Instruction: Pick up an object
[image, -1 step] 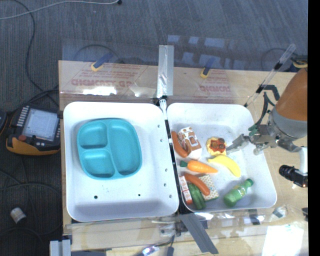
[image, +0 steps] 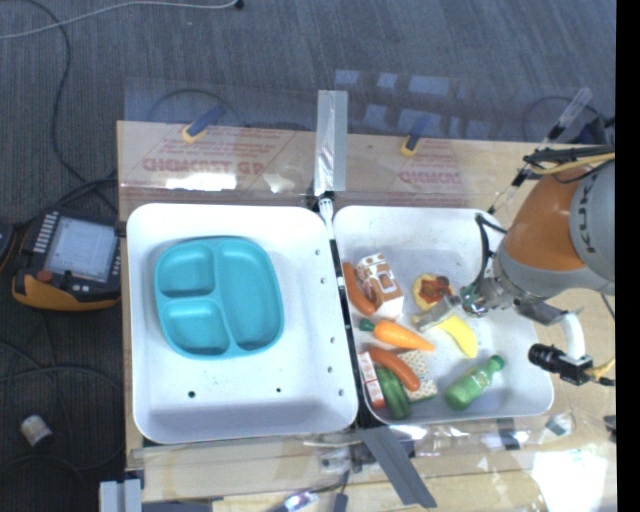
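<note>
While you read this, keep your eye on the right bin, where the arm has its wrist low.

Gripper: the two-finger gripper (image: 452, 308) sits low among the toys in the shallow white right bin (image: 520, 398); you cannot tell whether it is open, closed or gripping anything.

Likely target: the small yellow banana-shaped toy (image: 460, 335) lies just beside and below the gripper; the red-and-yellow toy (image: 432, 289) lies just beside it on the far side.

Other candidates: the orange plastic carrot (image: 401, 334) is near, further from the arm; the green plastic bottle (image: 472, 383) lies apart, toward the bin's near edge; the orange-and-white carton (image: 377, 278) is beyond the carrot.

Left bin: the turquoise sectioned plate (image: 218, 296) is well apart from the gripper.

How to do it well: I judge you should commit to one toy, centre it between the tips, and lift straight up so neighbours are not dragged.

Risk: crowding here could yield a pinch on two toys or none.
</note>
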